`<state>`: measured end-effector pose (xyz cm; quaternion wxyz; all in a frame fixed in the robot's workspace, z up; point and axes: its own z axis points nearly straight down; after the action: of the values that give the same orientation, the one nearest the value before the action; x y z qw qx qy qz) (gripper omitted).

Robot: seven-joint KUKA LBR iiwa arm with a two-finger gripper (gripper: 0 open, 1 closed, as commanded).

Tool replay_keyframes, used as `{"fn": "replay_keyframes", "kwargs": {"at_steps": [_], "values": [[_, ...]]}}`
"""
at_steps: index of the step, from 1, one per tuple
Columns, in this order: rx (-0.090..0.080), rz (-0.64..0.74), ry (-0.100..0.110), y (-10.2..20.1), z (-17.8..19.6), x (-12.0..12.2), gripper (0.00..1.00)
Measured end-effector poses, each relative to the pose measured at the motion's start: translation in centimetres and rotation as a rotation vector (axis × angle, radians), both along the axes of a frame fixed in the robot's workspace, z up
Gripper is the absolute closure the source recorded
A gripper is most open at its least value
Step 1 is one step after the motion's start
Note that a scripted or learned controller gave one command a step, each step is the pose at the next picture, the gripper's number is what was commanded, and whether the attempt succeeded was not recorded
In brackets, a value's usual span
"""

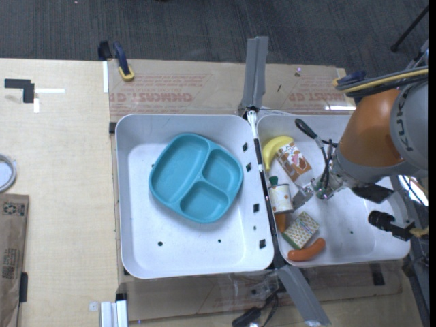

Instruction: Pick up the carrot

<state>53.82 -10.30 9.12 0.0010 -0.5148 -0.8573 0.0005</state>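
A: Starting at the table's near edge, what lies in the right bin [354, 247]?

B: In its near-left corner sits a reddish-orange sausage-shaped piece [306, 251]. Just behind it is a small checkered packet [300, 229], and an orange sliver [280, 221] peeks out between that packet and the bin's left wall. I judge that sliver to be the carrot, though most of it is covered, so I cannot be sure.

A: And farther back?

B: A small white bottle [280, 197] stands against the left wall, then a snack packet [293, 162], then a banana [274, 148] toward the far-left corner.

A: Where is the gripper [319, 189]?

B: Low over the middle of the right bin, just right of the bottle and behind the checkered packet. It is near the carrot but not on it. Nothing shows between the jaws. Whether they stand apart or together I cannot tell; they are too small and dark here.

A: So how far along is the job?

B: By my reading, only the approach is made. The carrot lies on the bin floor, wedged among its neighbours. The reach to it, the grip and the lift are all left.

A: And the left bin [136, 237]?

B: It holds a blue divided plate [196, 177], well apart from all this.
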Motion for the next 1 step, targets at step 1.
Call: {"fn": "replay_keyframes", "kwargs": {"at_steps": [1], "values": [[-0.001,0.037,-0.002,1.87,10.02,-4.83,0.0]]}}
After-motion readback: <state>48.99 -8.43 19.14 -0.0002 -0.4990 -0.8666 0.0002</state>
